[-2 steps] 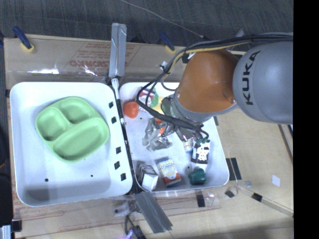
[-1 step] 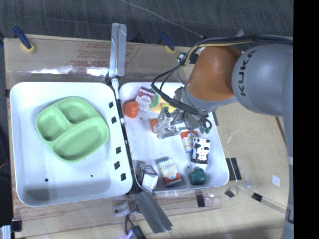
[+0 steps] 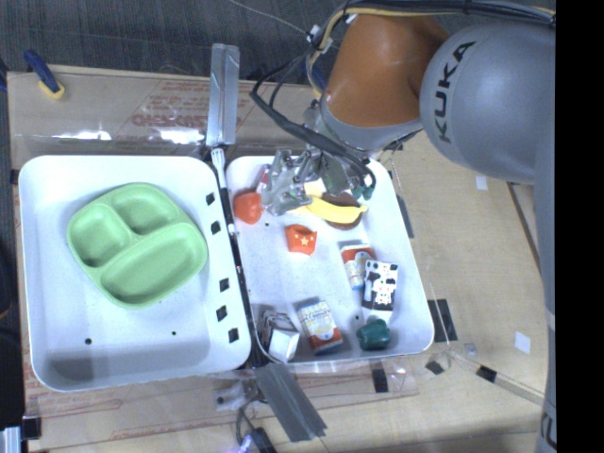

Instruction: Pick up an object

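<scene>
A: Nearest edge of the right white bin (image 3: 415, 300): small white cup (image 3: 283, 345), orange-labelled carton (image 3: 319, 324), dark green lump (image 3: 375, 333). Confirm?

B: Confirmed. Just behind them, a black-and-white patterned box (image 3: 381, 285) touches a small red-and-white can (image 3: 355, 260).

A: Left white bin (image 3: 38, 253)?

B: Holds a light green three-compartment plastic plate (image 3: 138, 242), lying flat near the middle.

A: Mid bin, right side?

B: Red block with a yellow mark (image 3: 301, 239), lying apart from the rest. Farther back, an orange-red round piece (image 3: 247, 207) by the divider, and a yellow banana with a brown end (image 3: 337, 211).

A: Claw (image 3: 280, 189)?

B: Low over the far end of the right bin, between the round piece and the banana, close to both. Whether it is clenched or released, cannot tell; nothing visibly held.

A: Beyond that?

B: Grey arm with orange band (image 3: 377, 64), over the wooden surface (image 3: 472, 253).
</scene>
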